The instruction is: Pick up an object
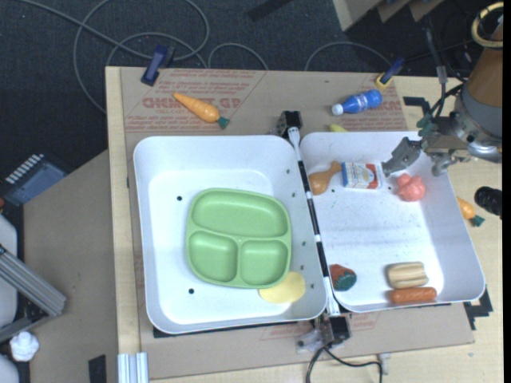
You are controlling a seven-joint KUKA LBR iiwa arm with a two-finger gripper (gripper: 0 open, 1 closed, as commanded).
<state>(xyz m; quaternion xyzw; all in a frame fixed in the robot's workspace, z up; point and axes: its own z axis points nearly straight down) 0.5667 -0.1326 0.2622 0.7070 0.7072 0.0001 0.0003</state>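
While the claw (409,159) hangs over the far right corner of the right bin (447,286), nothing sits between its fingers, so the pick is not yet made. I judge the task barely begun: closing on something and lifting it are left. Whether the claw stands open or closed cannot be told from this slant. Nearest lies a pink lump (410,187), just beside the claw on the bin floor, with a small carton (359,175) a little to its left.
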